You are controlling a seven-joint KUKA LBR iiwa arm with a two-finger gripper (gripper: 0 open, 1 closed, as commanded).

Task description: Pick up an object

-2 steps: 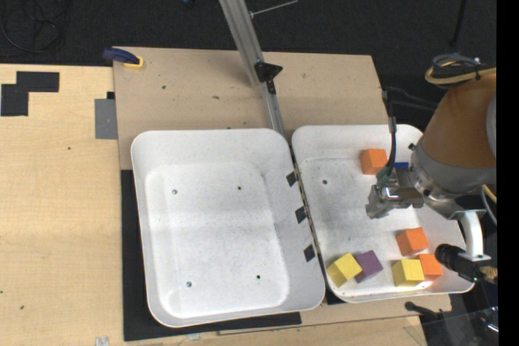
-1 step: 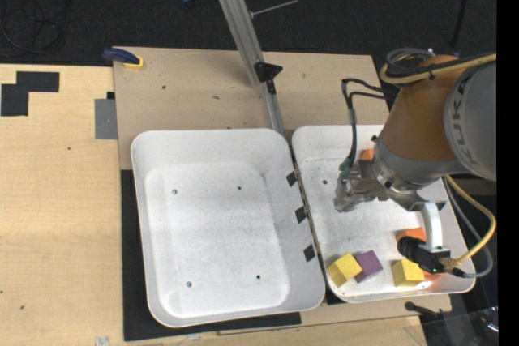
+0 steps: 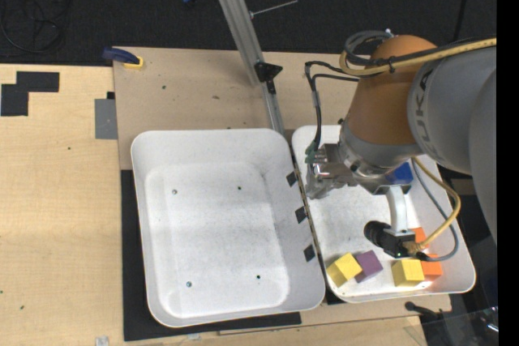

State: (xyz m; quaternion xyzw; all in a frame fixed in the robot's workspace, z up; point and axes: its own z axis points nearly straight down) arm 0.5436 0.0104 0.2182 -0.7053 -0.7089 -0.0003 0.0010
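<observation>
The grey arm (image 3: 389,109), with its orange band above the wrist, reached in from the right and hung over the right bin (image 3: 345,227). Its gripper (image 3: 323,170) sat near that bin's left wall, at the far end, close to the divide between the two bins. From above, the wrist hid the business end of the claw, so how far it stood open could not be told, and nothing could be seen held in it. The objects for picking lay along the near edge of the right bin, well apart from the gripper. A yellow block (image 3: 344,268) lay just beside a purple block (image 3: 370,262), the two touching or nearly so. Farther right, a second yellow block (image 3: 407,272) rested against an orange block (image 3: 432,269) close to the bin's near right corner. A blue object (image 3: 401,173) showed partly from under the arm, towards the bin's right side; its shape could not be made out. The left bin (image 3: 219,207) stood alongside on the wooden bench (image 3: 195,93), and a slanted aluminium bar (image 3: 235,8) rose from behind the two bins.
</observation>
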